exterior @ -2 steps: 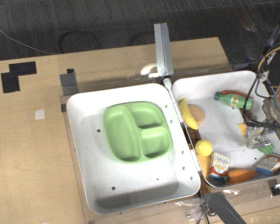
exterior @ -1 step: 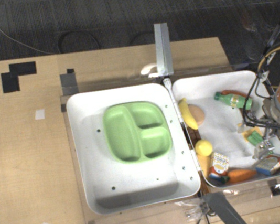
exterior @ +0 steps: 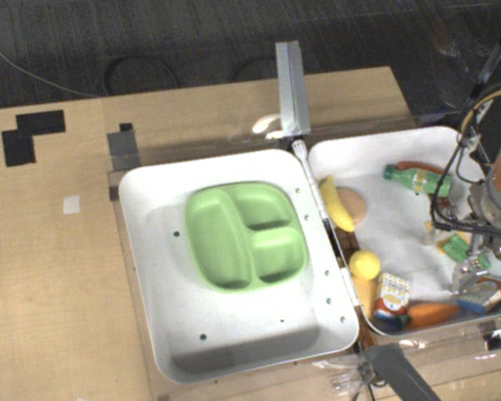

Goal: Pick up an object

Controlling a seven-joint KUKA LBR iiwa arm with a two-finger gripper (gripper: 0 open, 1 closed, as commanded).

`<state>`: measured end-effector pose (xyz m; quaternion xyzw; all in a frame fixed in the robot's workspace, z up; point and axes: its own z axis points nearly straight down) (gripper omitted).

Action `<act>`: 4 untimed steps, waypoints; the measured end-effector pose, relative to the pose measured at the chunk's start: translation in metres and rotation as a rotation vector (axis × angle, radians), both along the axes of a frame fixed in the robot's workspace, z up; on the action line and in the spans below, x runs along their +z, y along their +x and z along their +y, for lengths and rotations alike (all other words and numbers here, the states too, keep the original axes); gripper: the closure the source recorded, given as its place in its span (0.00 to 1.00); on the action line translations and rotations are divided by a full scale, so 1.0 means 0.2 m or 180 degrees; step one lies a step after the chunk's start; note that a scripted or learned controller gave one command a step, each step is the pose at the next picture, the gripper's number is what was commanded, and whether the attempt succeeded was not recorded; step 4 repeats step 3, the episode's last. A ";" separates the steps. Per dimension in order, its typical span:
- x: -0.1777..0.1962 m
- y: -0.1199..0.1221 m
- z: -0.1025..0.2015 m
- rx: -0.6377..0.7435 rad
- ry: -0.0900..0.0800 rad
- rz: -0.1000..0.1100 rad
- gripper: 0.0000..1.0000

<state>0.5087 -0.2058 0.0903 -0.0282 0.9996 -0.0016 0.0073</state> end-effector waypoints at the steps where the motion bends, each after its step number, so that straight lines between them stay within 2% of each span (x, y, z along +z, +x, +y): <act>1: 0.00 0.05 0.00 -0.0221 0.0001 0.0003 0.00; 2: 0.00 -0.08 0.00 -0.0498 0.0002 -0.0017 0.00; 3: 0.00 0.17 0.00 0.0120 -0.0006 -0.0007 0.00; 4: 0.00 0.17 0.00 0.0120 -0.0006 -0.0007 0.00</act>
